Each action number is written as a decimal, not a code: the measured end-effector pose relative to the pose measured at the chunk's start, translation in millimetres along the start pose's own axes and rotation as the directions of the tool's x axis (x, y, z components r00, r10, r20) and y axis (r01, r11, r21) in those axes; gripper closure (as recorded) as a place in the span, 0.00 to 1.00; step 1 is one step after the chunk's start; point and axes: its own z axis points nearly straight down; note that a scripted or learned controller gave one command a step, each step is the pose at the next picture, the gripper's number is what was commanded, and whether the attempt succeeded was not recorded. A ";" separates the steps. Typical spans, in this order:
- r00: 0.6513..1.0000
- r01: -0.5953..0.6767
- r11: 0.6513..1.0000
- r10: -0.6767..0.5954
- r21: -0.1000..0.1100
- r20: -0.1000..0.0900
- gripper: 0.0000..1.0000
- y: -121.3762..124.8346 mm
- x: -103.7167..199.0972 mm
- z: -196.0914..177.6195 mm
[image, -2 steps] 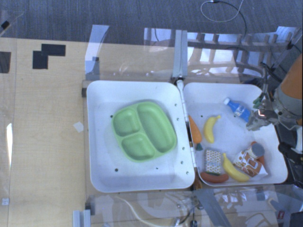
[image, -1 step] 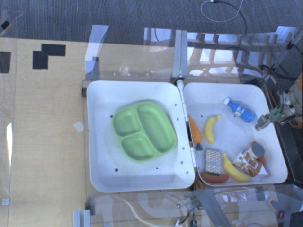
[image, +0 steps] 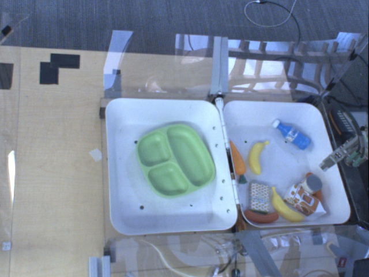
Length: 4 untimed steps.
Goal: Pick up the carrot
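The carrot is orange with a dark green tip. It lies along the left wall of the right bin, close to the divider between the bins. A small yellow banana lies just to its right. My gripper comes in over the right rim of the right bin, far to the right of the carrot and apart from it. Nothing shows held at its tip.
The right bin also holds a blue bottle, a brown-and-white carton, a larger banana, a patterned packet and a red sausage. A green divided plate sits in the left bin.
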 end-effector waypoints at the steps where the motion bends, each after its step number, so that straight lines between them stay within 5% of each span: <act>1: 0.981 0.195 0.981 -0.195 0.000 -0.002 1.00 82.2 51.0 25.3; 2: 0.870 0.492 0.870 -0.492 -0.002 0.005 1.00 20.6 33.3 -38.4; 4: 0.857 0.515 0.857 -0.515 -0.004 0.012 1.00 13.9 15.9 -76.9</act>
